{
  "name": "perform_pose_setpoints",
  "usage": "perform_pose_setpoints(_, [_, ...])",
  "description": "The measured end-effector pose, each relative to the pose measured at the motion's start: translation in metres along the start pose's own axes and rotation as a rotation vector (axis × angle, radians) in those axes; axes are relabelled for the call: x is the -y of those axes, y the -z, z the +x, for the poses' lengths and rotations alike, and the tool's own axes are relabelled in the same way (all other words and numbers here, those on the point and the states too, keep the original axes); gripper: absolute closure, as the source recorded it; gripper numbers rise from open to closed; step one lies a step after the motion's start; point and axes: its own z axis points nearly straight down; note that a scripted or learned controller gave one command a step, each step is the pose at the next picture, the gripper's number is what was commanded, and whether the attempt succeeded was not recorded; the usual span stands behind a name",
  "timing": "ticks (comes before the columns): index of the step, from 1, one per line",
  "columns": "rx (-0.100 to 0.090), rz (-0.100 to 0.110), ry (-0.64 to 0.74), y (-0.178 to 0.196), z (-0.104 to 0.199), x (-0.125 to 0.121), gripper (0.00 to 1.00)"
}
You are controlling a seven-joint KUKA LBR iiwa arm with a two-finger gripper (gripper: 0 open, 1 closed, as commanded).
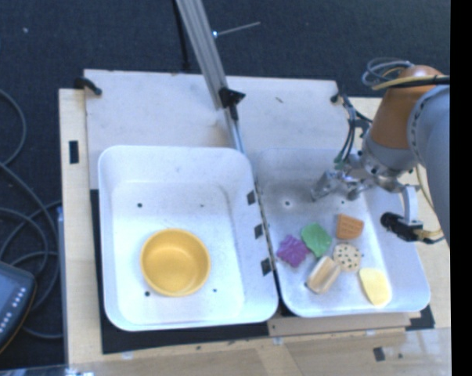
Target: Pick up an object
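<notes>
Nothing is picked yet: my end effector point(335, 184) hovers in the right bin point(294, 171), far of the orange block point(349, 226); whether it is open, I cannot tell.

White left bin point(126, 180), metal rail point(203, 41) slanting above, black cables point(9, 155) on dark floor, tablet point(5, 304) at lower left

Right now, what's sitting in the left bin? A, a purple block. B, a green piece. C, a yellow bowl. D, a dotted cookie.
C: the yellow bowl sits alone in the left bin, while the small pieces lie in the right bin.
</notes>
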Motion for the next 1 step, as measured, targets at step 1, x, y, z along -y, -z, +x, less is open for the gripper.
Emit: perform_pose_setpoints(1, [0.004,-0.009,0.002,0.0156,-0.0014,-0.0022,1.00])
